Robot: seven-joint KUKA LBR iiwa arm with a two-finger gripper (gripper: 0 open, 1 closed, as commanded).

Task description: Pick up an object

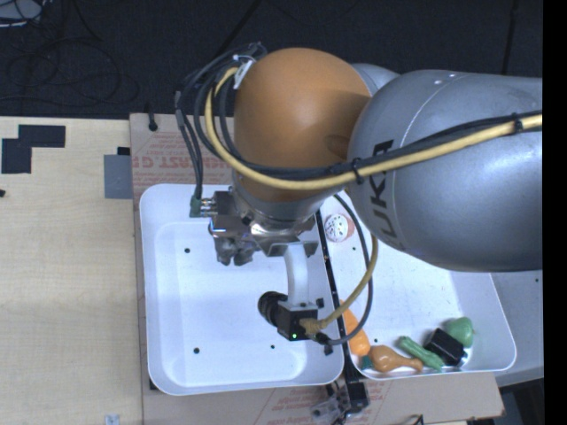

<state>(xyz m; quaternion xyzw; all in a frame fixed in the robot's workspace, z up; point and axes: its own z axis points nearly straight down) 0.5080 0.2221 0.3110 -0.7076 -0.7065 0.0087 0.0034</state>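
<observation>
My gripper [236, 251] hangs over the left white bin [177, 326], near its far middle, under the big orange wrist band. Nothing shows between or under it from this angle. The loose objects lie in the right bin [496, 326]: an orange piece [391, 359] and another orange piece [356, 333] by the divider, a green stick [420, 352], a black block [446, 347] and a green lump [459, 329] in the near right corner. A small round white and red thing [337, 227] sits at the far left of that bin, partly behind the arm.
The grey arm covers most of the right bin's far half. Brown cardboard [168, 153] lies under both bins. A pale wooden bench [62, 264] with dark patches stretches to the left. The divider between the bins runs just right of the gripper.
</observation>
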